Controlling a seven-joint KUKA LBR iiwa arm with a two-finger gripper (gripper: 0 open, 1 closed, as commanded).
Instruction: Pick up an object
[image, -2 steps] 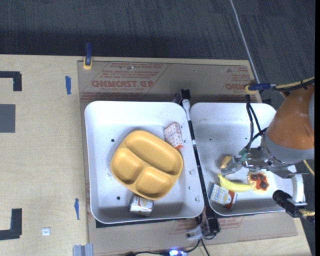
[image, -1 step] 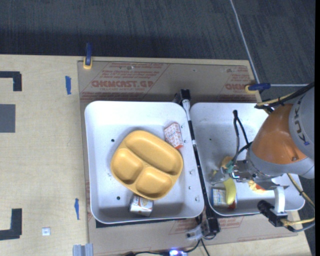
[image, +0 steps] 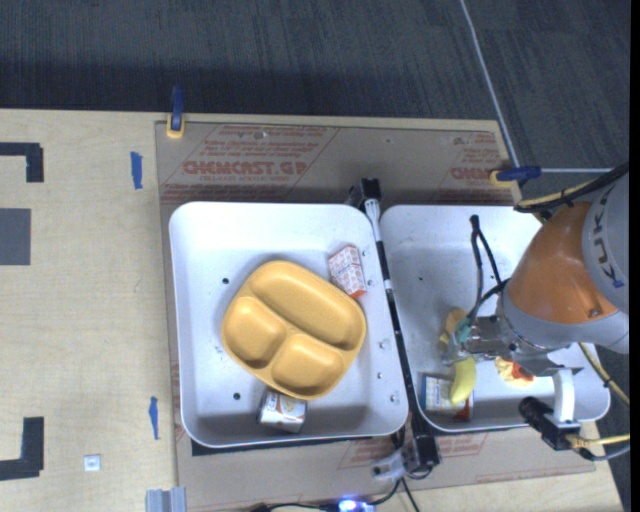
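- Banana (image: 463, 380): a small yellow, curved, smooth-skinned toy fruit lying in the right bin (image: 430, 250), towards 6 o'clock of that bin, close to the front wall.
- Its lower end lies on or against a small printed packet (image: 437, 392), flat and boxy, at about 7 o'clock of the same bin.
- The arm (image: 565, 275) comes in from 3 o'clock and bends down over the right bin; its orange band faces the camera and the grey wrist below it leans towards 9 o'clock.
- The gripper (image: 468, 338) hangs low at the end of the wrist, just above the banana's upper end, at 12 o'clock from the fruit.
- How far the pincer is spread I cannot tell: the wrist body and dark cables cover it, and nothing is plainly seen between its tips.
- A little red and yellow object (image: 515, 372) sits at 3 o'clock from the banana, partly under the wrist.
- The left bin (image: 200, 300), shallow, white, with rounded corners, holds a yellow tray (image: 293, 327) of glossy moulded plastic with three hollows, set aslant.
- A red-and-white patterned carton (image: 346, 270) lies at 1 o'clock of the tray, touching its rim.
- Another printed carton (image: 283, 410) lies at 6 o'clock of the tray, partly tucked under it.
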